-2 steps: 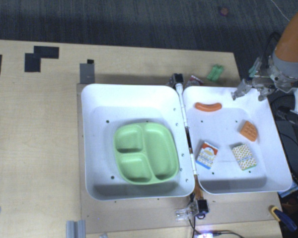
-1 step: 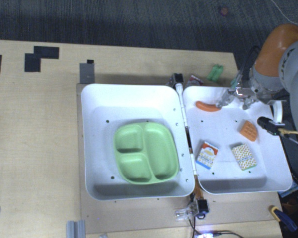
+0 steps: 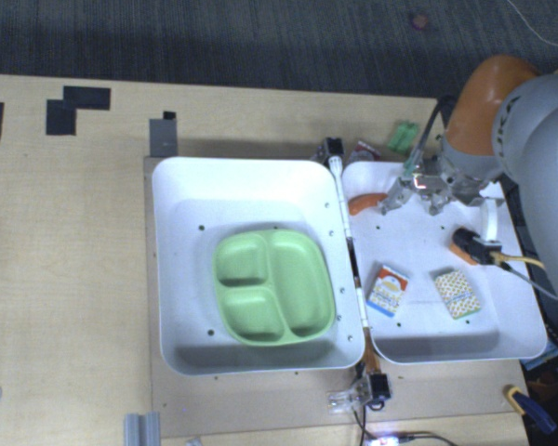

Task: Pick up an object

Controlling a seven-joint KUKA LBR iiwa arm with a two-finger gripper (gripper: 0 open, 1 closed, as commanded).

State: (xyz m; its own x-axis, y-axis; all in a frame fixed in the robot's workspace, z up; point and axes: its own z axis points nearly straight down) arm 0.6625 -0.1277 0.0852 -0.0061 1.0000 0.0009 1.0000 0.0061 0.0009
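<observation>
The gripper (image 3: 415,193) hangs over the far end of the right bin (image 3: 428,337), its fingers spread with nothing between them. An orange object (image 3: 365,203) lies just beside it. Nearer in the bin sit a small card box (image 3: 388,290) and a patterned packet (image 3: 457,293).

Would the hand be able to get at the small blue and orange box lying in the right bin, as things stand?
Probably yes. The box lies flat on the right bin floor with open space around it, apart from the patterned packet. The hand hovers in the same bin, nothing between them.
</observation>
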